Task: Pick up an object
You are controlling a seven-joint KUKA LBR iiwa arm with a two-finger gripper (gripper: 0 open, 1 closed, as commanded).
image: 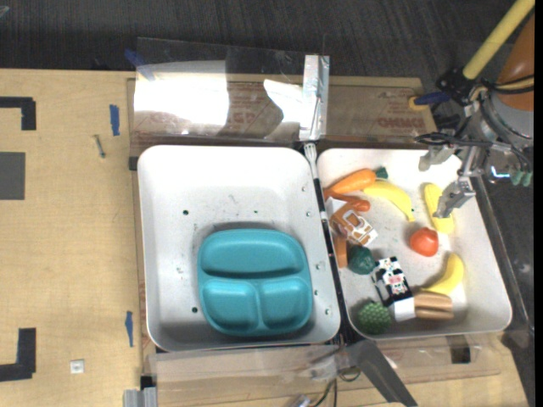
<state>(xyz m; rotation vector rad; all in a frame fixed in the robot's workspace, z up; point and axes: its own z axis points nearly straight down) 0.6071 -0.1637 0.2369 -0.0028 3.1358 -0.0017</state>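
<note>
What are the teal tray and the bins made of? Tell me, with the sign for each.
Teal tray: looks like molded plastic, matte, with rounded edges and pressed compartments. Left bin and right bin: probably hard white plastic, though painted metal is possible; smooth, faintly glossy walls with scuffs and small holes.

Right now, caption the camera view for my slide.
End effector above toy food in the right bin; teal tray in the left bin.

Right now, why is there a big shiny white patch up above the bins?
In the camera view, light glares off the clear plastic sheet behind the left bin, washing out the cardboard beneath. The teal tray casts a soft shadow on its upper side. The toys in the right bin look a little fuzzy, and the pincer above them is blurry too.
</note>
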